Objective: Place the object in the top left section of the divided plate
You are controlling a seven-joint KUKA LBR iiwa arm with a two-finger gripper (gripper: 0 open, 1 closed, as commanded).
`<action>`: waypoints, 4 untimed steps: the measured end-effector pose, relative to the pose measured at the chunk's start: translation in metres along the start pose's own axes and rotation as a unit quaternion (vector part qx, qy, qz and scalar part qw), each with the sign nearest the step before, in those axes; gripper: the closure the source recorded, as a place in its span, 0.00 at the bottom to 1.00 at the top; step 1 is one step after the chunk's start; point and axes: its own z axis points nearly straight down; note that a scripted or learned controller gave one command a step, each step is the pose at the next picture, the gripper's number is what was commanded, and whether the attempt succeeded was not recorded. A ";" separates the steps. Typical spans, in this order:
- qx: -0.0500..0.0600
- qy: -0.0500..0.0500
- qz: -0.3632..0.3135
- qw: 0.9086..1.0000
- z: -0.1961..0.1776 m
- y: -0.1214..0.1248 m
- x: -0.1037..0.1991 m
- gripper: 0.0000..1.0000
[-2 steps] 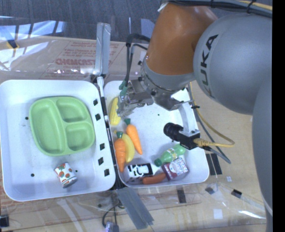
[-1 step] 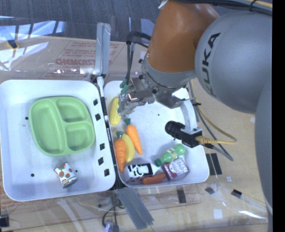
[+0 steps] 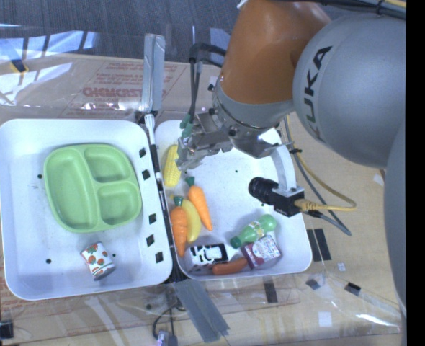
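Note:
A green divided plate (image 3: 90, 186) lies in the left bin (image 3: 25, 265); its sections hold nothing. My gripper (image 3: 186, 157) hangs low over the upper left of the right bin (image 3: 295, 254), right beside a yellow corn cob (image 3: 171, 166) that lies along the bin's left wall. Below it lie two orange carrots (image 3: 200, 206) (image 3: 179, 231) with a yellow banana-like piece (image 3: 191, 220) between them. Nothing shows between the fingers.
A small white cup with red dots (image 3: 97, 259) rests in the left bin below the plate. The right bin's near edge holds a green bottle (image 3: 256, 231), a red packet (image 3: 265, 251), a sausage (image 3: 229, 267) and a black-and-white carton (image 3: 207, 252). The big arm covers the bin's upper right.

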 end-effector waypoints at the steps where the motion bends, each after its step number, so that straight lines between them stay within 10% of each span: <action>1: -0.018 0.002 -0.039 0.999 0.126 0.005 0.014 1.00; 2: -0.019 0.004 0.111 0.994 0.072 -0.021 0.006 1.00; 3: -0.016 0.003 0.108 0.994 0.065 -0.021 0.006 1.00; 4: -0.018 0.007 0.252 0.968 -0.075 0.008 -0.058 1.00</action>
